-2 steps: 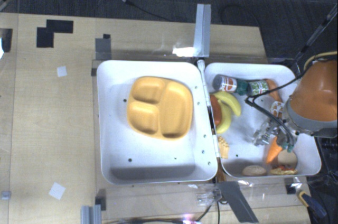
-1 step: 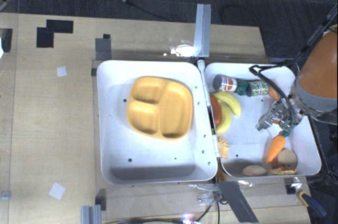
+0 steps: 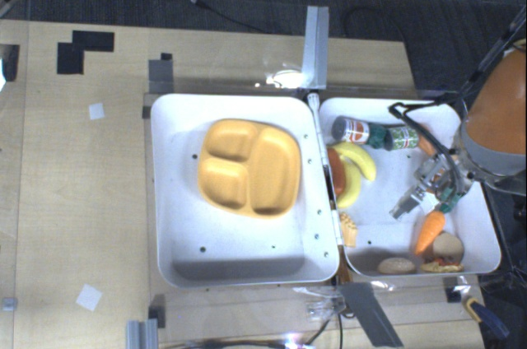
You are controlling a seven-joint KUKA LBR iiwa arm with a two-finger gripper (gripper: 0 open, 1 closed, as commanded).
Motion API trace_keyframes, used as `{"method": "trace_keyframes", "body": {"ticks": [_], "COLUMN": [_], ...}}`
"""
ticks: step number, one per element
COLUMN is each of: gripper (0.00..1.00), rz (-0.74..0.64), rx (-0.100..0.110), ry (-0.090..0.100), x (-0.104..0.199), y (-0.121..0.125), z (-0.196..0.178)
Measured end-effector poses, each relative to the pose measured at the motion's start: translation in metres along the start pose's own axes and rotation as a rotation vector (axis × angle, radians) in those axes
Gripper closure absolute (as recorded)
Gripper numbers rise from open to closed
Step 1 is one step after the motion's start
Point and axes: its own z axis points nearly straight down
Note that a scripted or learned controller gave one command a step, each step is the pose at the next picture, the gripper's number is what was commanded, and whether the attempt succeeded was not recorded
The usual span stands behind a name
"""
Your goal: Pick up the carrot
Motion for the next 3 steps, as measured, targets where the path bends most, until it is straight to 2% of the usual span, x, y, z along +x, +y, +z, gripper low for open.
{"method": "trace_keyframes", "body": {"ticks": [1,2,3], "gripper": [0.00,1.00,1.00], "rz": [0.233,0.225,0.291], "rx": [-0.003,-0.010,-0.002], "ry": [-0.005,-0.012,-0.005], "x": [-0.013,-0.015,-0.019], "y": [-0.023,-0.019,-0.029], "z": [0.122,0.110,0.015]}}
